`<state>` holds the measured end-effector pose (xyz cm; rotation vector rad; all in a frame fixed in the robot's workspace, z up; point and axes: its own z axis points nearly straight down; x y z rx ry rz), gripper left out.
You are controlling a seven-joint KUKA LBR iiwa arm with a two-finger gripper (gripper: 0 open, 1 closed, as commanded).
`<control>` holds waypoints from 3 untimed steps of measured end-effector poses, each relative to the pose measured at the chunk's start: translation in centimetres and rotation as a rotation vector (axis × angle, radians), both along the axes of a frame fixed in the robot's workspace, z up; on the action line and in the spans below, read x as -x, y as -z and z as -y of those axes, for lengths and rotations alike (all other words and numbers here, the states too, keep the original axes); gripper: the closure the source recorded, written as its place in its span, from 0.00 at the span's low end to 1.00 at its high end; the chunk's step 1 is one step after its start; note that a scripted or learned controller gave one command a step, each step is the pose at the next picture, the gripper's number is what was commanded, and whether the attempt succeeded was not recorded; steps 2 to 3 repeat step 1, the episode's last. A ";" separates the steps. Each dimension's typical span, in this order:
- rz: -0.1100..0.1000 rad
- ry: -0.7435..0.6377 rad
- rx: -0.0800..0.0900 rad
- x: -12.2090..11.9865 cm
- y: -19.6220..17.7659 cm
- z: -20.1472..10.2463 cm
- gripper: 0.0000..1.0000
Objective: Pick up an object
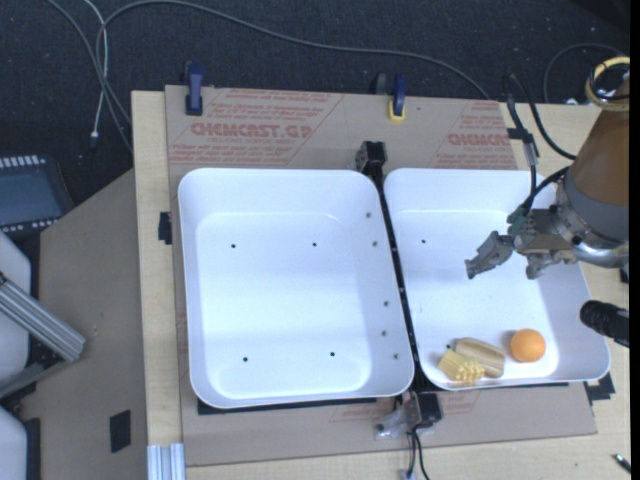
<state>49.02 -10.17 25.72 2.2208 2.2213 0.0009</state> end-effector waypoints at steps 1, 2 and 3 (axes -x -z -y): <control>0.002 -0.007 -0.001 -0.6 -2.3 -8.3 0.00; 0.002 -0.007 -0.001 -0.6 -2.3 -8.3 0.00; 0.002 -0.007 -0.001 -0.6 -2.3 -8.3 0.00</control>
